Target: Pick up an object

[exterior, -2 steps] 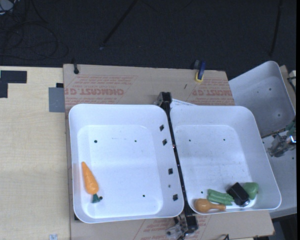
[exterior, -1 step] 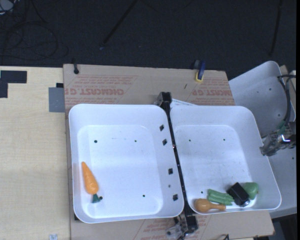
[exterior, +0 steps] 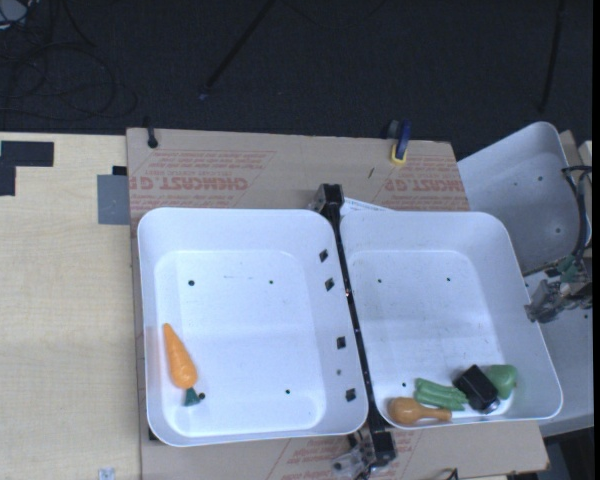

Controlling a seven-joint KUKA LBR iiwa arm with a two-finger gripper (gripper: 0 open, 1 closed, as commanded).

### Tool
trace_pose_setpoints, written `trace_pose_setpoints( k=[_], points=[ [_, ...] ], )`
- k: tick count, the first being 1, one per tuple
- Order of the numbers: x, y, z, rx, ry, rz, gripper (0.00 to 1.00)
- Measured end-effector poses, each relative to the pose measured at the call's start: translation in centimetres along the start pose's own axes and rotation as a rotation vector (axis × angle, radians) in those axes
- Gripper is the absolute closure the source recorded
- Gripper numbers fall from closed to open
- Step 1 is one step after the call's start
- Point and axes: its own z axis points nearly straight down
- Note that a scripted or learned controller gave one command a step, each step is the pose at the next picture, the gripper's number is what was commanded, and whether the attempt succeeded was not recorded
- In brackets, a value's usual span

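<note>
Nothing is seen to be lifted; every object lies on the floor of a bin, so the task is judged to be at its very start, with no grasp made.

In the left bin a single orange carrot is laid lengthwise near the left wall, towards the near corner, its small dark green top pointed at the near wall; the rest of that floor is bare.

In the right bin four things are gathered in the near right corner: a green pod, a black block resting against it, a rounded green piece just beyond the block, and a tan pear pressed close to the near wall; they are touching or nearly touching one another.

Both bins are set on a cardboard sheet on the wooden bench; a blue and yellow clamp is fixed at the sheet's far edge; a bundle of cables is seen beside the right bin.

Whether the gripper is apart or together cannot be told from this view; nothing is shown clamped in it.

The whole of the work is therefore judged to be left: an object is to be chosen, approached from above, closed upon and raised clear of its bin; the carrot, lying well apart from anything else, is judged the easier target, while the crowded corner group may be disturbed or mis-gripped.
</note>
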Motion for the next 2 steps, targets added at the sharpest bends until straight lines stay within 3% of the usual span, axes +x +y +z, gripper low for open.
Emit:
trace_pose_setpoints(
  k=[1, 2],
  points=[
    [1.4, 0.1, -1.2, -0.005, -0.001, -0.003, 1.0],
    [0.1, 0.1, -1.4, -0.004, -0.001, -0.001, 1.0]
  ],
)
